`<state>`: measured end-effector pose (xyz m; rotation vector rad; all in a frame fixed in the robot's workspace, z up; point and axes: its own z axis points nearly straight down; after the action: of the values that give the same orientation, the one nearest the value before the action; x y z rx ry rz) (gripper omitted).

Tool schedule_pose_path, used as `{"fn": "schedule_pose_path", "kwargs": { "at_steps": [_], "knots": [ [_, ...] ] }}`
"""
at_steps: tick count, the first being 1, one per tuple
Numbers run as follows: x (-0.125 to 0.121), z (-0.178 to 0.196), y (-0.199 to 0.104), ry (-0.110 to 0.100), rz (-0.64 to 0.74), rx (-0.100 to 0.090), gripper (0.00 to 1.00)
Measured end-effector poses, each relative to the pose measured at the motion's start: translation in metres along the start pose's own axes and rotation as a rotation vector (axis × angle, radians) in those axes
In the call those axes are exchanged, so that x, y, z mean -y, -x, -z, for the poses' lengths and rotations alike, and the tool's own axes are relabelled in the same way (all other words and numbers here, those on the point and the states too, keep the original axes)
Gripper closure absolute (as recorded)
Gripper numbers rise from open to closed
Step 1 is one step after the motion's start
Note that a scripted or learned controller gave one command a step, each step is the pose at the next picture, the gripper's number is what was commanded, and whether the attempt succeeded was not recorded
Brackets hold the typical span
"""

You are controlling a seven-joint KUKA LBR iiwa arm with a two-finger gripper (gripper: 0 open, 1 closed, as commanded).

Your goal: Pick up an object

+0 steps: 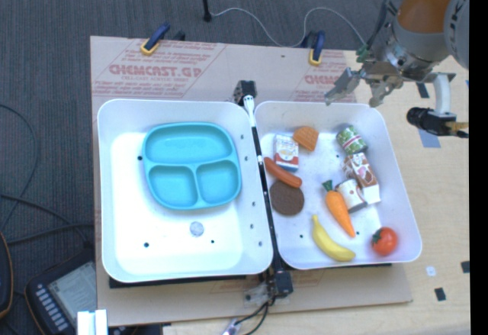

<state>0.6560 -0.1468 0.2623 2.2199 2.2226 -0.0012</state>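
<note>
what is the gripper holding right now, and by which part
Nothing. The gripper is open above the far rim of the right bin, with nothing between its fingers; the toy food lies loose in that bin.

Two shallow white bins: one holds one blue three-compartment plastic tray; the other holds one yellow toy banana, one orange carrot, one red tomato.
</note>
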Motion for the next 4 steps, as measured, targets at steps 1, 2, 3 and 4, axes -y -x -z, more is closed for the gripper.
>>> {"fn": "schedule_pose_path", "kwargs": {
  "at_steps": [1, 2, 3, 4],
  "knots": [
    [0.017, -0.149, 0.056, -0.004, -0.002, 0.000, 0.00],
    [0.065, -0.167, 0.014, 0.030, 0.000, 0.015, 0.00],
    [0.136, -0.167, -0.031, 0.036, -0.001, 0.014, 0.00],
    [0.135, -0.157, -0.026, 0.040, -0.004, 0.023, 1.00]
  ]
}}
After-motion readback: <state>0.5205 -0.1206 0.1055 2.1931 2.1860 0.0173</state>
